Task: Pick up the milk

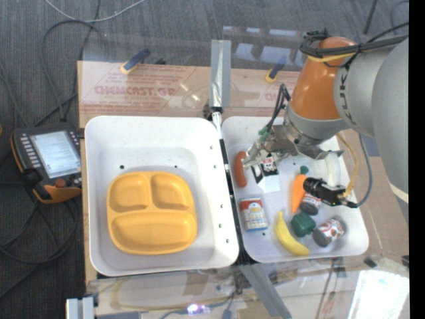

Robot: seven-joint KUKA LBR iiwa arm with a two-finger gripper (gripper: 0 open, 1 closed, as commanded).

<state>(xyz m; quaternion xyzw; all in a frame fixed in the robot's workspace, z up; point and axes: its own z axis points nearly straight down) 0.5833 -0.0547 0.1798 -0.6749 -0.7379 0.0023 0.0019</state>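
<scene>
The milk [253,214] is a small carton with a red-and-white label, lying flat in the right bin [355,244] near that bin's left wall; its print is too small to read. Just above the milk lies a red sausage [240,168], and to the milk's right are a yellow banana [289,236], a dark green cup [303,224], an orange carrot [298,190] and a red-and-white can [329,231]. The gripper [263,159] hangs above and to the right of the milk, apart from it, over a small white card; whether the jaws are apart or together cannot be told. To the milk's left, the left bin [99,135] holds a yellow divided tray [152,211]. Beyond the bins, faint red lettering on the table's board [133,92] is not legible.
</scene>
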